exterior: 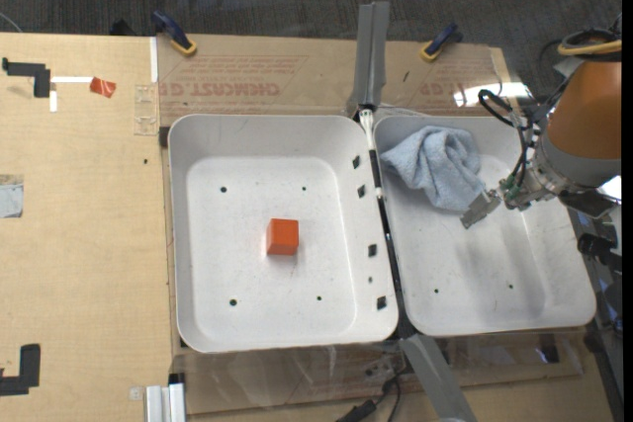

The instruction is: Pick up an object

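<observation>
Here the claw (482, 209) is hanging low in the right bin (534, 311), just beside the near right edge of the crumpled blue cloth (438, 165), seemingly lining up a grab there, though whether it is spread or closed I cannot tell, while the orange block (282, 237) is sitting untouched in the left bin (198, 311).

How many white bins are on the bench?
2. The left bin holds an orange block; the right bin holds a crumpled blue-grey cloth, with the robot's hand just beside it.
</observation>
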`<state>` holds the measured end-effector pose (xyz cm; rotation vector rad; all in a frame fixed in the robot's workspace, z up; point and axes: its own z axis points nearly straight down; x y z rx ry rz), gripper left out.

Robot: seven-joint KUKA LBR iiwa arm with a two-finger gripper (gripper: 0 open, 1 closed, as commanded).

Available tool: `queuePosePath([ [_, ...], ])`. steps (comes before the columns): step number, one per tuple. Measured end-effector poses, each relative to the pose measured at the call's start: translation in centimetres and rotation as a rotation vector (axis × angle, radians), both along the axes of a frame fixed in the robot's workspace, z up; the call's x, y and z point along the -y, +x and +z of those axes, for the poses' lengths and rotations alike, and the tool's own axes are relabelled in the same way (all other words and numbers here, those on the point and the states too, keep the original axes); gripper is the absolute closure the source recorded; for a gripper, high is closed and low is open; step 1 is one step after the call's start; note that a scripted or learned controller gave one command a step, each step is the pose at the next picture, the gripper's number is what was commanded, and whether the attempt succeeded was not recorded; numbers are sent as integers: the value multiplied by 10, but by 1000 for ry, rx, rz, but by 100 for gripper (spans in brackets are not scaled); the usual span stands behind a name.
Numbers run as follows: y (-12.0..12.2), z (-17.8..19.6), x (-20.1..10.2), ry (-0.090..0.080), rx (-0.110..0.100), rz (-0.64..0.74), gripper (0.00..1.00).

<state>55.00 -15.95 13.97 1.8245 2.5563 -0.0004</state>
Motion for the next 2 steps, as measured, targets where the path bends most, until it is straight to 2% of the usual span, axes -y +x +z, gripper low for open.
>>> queuePosePath([
  [1, -6, -10, -22, 1, -1, 220, 0],
  [2, 42, -48, -43, 0, 0, 223, 0],
])
